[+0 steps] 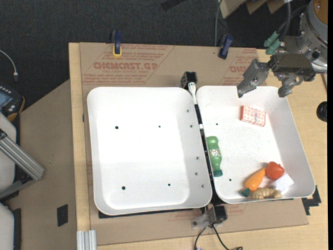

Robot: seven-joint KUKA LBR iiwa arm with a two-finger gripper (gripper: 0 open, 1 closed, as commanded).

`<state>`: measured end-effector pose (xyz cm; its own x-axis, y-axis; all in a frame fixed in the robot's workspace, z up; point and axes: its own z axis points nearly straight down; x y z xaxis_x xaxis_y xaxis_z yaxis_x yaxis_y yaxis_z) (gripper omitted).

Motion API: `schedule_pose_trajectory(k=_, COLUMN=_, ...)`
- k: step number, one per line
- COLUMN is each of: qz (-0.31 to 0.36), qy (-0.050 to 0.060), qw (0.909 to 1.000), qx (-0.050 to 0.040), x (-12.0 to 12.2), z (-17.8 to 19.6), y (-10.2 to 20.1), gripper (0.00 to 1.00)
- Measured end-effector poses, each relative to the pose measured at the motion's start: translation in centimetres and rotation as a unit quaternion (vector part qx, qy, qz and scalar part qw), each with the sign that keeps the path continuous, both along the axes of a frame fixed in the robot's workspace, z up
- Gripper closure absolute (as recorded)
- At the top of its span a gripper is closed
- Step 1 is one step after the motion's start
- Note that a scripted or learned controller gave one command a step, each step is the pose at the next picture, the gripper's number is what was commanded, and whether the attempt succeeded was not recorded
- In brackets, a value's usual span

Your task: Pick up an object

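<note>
My gripper (265,88) hangs above the far edge of the right bin (296,134), its two fingers spread wide apart and open with nothing between them. A small pink-and-white patterned box (253,115) lies just below it in the bin. A green bottle (213,154) rests against the bin's left wall. At the near right corner sit an orange carrot (255,179), a red tomato-like piece (274,170), a beige knobbly piece (264,194) and a white card (284,183).
The left bin (140,150) lies beside the right one on a cardboard sheet (130,61). Blue clamps (116,41) (225,46) hold the sheet's far edge. A black clip (188,79) sits where the bins meet at the back.
</note>
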<state>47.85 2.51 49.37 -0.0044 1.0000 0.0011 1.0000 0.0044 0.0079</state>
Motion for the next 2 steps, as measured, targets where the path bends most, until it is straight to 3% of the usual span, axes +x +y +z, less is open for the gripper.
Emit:
schedule_pose_trajectory(k=1, qz=0.0, qy=0.006, qw=1.0, qx=-0.0006, x=0.05, z=-6.23, y=9.03, gripper=0.0)
schedule_pose_trajectory(k=2, qz=-0.002, qy=0.004, qw=1.0, qx=-0.0006, x=0.08, z=-6.05, y=8.73, gripper=0.0)
